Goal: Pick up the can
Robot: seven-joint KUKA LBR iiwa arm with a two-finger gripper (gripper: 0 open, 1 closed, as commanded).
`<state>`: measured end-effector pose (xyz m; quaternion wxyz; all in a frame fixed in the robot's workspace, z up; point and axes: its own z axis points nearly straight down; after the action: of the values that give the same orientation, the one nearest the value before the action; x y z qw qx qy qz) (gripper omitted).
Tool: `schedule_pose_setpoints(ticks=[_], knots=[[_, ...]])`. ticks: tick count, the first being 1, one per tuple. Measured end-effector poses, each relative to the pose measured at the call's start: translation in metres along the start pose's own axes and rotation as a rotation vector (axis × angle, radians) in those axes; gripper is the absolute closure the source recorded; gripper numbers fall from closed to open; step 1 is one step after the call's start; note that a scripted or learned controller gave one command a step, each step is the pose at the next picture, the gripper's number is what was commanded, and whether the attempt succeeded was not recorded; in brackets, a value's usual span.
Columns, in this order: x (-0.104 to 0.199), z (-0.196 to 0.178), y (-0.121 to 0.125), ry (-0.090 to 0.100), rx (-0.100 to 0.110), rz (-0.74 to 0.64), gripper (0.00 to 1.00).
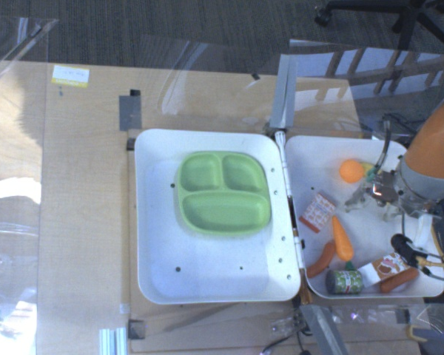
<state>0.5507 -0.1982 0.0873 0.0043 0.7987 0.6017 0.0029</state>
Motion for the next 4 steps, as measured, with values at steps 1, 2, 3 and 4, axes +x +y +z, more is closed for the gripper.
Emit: schedule_pose_setpoints(ticks=[1, 2, 3, 4], knots=[[0.001, -0.012, 0.003, -0.001, -0.007, -0.004, 1.00], [0.001, -0.012, 0.003, -0.001, -0.007, -0.004, 0.00], [0.003, -0.023, 0.005, -0.001, -0.012, -0.009, 1.00], [0.044, -0.118, 0.056, 0.000, 0.003, 0.058, 1.00]])
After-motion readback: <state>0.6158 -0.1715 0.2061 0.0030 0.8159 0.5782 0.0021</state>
